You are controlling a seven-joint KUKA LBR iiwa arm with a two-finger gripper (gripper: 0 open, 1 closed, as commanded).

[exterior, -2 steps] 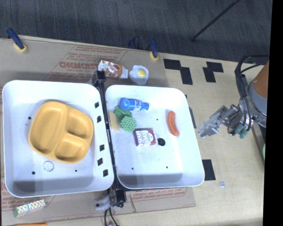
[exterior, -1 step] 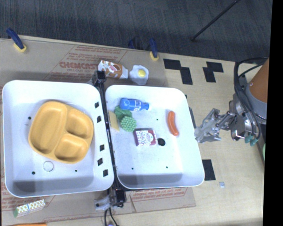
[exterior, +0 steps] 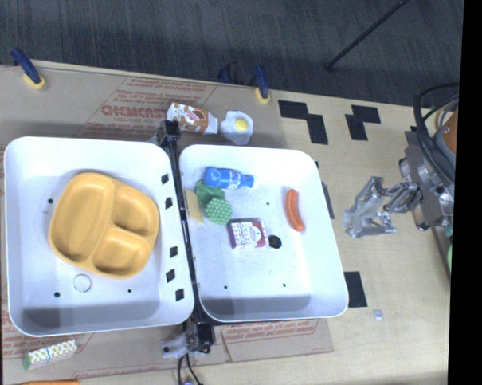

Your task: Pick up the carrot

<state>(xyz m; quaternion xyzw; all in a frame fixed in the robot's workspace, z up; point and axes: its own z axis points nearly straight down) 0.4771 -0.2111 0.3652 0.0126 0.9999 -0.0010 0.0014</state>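
The carrot [exterior: 294, 209], a short orange-red stick, lies in the right bin [exterior: 326, 263] near its right wall. My gripper [exterior: 363, 210] hovers over the bench outside that bin, to the right of the carrot and apart from it. Its silver fingers [exterior: 372, 191] are spread open, pointing left toward the bin, with nothing between them.
The right bin also holds a blue bottle [exterior: 226, 178], a green ridged piece [exterior: 216, 206], a dark red packet [exterior: 246, 233] and a small black disc [exterior: 274, 243]. A yellow divided plate [exterior: 104, 222] lies in the left bin [exterior: 21, 298]. A small carton [exterior: 188, 118] and a yellow-white item [exterior: 237, 126] sit behind the bins.
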